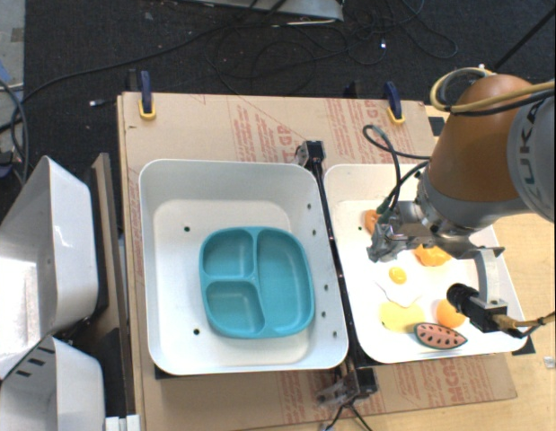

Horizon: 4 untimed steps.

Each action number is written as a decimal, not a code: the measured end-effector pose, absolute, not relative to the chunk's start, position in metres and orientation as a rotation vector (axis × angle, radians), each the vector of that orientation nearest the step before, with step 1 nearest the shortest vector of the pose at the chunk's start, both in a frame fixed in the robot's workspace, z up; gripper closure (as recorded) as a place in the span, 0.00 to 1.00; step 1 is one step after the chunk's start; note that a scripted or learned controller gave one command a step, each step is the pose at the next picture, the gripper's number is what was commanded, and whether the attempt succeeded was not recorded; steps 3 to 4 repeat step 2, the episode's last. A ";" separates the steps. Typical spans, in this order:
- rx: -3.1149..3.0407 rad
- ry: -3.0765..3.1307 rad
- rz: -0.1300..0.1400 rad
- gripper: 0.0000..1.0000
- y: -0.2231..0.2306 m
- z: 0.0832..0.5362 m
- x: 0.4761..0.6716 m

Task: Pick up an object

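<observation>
My gripper hangs low over the right bin, near its left side, on the grey arm with the orange band. Just below it lies a toy fried egg. An orange piece sits right of the gripper, and another orange bit peeks out at its upper left. Toward the bin's front are a yellow piece, a small orange ball and a watermelon slice. The arm's body hides the back right of the bin.
The left bin holds a teal divided plate. A black divider runs between the bins. A black-and-white fitting juts over the right bin's front right. Cables lie on the dark floor behind the bench.
</observation>
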<state>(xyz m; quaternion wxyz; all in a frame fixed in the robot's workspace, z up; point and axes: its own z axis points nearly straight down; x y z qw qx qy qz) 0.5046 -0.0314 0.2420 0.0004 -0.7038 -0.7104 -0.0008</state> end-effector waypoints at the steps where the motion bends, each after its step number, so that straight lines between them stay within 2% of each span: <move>1: -2.211 -2.230 -0.001 1.00 0.019 0.244 0.506; 2: -2.212 -2.228 0.002 1.00 0.065 0.233 0.501; 4: -2.212 -2.228 0.002 1.00 0.065 0.233 0.501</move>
